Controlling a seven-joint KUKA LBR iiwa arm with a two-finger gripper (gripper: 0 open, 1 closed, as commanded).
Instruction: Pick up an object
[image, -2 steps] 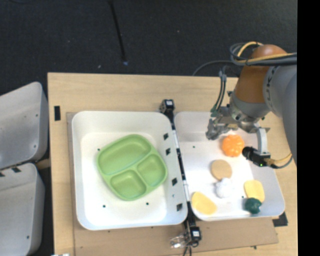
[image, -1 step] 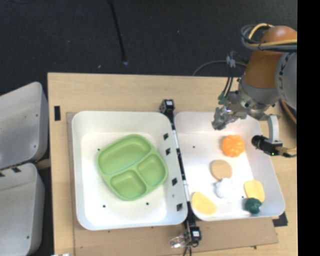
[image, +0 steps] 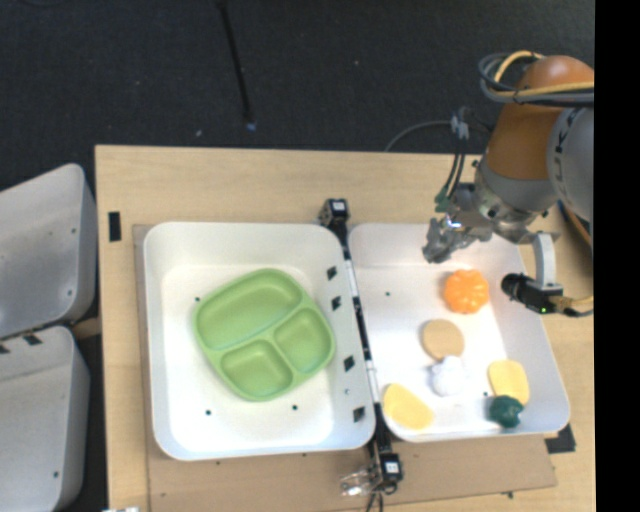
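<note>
A wooden table (image: 230, 180) holds two flat white bins side by side. The left bin (image: 170, 420) has a green plate (image: 262, 332) in it, and the plate has three parts. The right bin (image: 400, 260) has small toys in it. The grey and orange arm (image: 525, 130) comes in from the right and bends down over the far end of the right bin. Its tool (image: 443, 240) hangs low near the back edge of that bin. The tool is small and dark here, so I cannot tell what shape it is in, and nothing can be seen stuck in it. The closest toy is an orange ball (image: 466, 290) with bumpy lines on it. It sits just beside the tool, a little nearer to the front of the bin and a bit to the right, and there is a small gap between them. Past the ball, toward the front, lies a flat tan round thing (image: 442, 338). A small white lump (image: 449, 377) is touching its front edge. A yellow piece (image: 407, 406) lies by the front left corner of the bin. Another yellow piece (image: 508, 379) lies near the front right side, and a dark green lump (image: 504, 410) sits right against it. All of these front toys are well apart from the tool.
</note>
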